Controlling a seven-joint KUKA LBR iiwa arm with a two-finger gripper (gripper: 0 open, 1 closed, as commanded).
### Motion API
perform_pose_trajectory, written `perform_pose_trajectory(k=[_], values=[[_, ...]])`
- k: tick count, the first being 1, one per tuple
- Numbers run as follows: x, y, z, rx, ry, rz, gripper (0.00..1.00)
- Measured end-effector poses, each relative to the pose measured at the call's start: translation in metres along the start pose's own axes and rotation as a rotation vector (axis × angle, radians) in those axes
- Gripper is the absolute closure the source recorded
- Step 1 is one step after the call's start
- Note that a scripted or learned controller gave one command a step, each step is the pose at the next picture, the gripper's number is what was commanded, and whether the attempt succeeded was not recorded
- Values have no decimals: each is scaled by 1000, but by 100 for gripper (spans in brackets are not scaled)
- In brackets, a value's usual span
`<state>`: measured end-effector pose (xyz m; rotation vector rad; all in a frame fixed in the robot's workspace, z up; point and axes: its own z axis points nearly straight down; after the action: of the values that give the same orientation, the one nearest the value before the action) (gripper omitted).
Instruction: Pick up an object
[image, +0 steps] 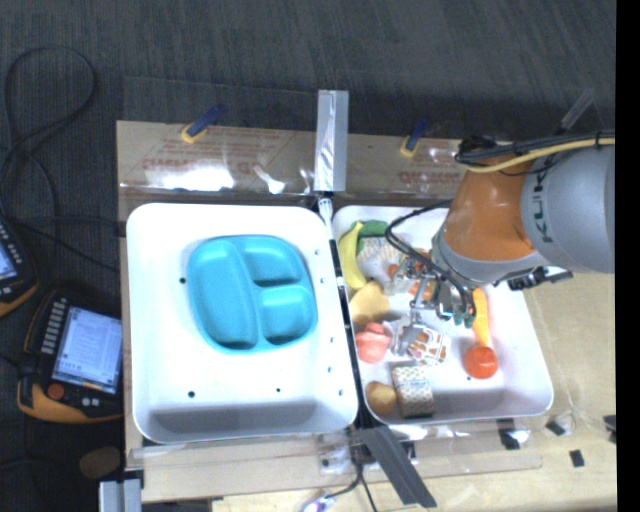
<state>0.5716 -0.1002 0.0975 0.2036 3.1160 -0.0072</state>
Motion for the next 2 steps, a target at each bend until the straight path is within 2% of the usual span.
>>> perform_pose_trajectory(k=[1, 2], values=[[-64, -20, 2, -2, 1, 271, 0], [-81, -1, 9, 5, 5, 614, 0]])
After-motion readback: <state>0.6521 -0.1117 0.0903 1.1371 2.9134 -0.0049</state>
